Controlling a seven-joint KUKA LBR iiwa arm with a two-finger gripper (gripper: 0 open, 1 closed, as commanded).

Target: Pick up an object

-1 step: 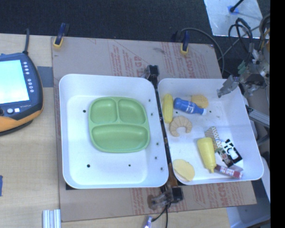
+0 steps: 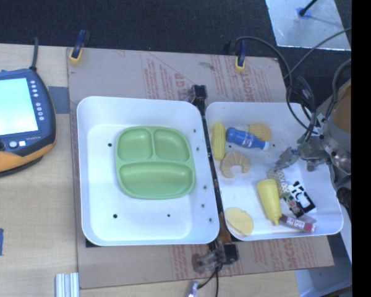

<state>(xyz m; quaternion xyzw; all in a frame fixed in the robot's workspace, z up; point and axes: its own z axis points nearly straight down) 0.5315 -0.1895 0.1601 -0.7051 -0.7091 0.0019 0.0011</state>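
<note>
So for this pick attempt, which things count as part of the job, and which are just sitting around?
Job:
gripper
corn cob
blue bottle
croissant
yellow bottle
red tube
right bin

Lying about:
green divided plate
left bin
teach pendant
clamps

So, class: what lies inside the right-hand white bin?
Right bin: corn cob, blue bottle, croissant, yellow bottle, a few smaller items. The gripper covers a part of its floor.

Green divided plate (image 2: 154, 163), white bins (image 2: 93, 166), blue bottle (image 2: 244, 138), yellow corn cob (image 2: 217, 140).
</note>
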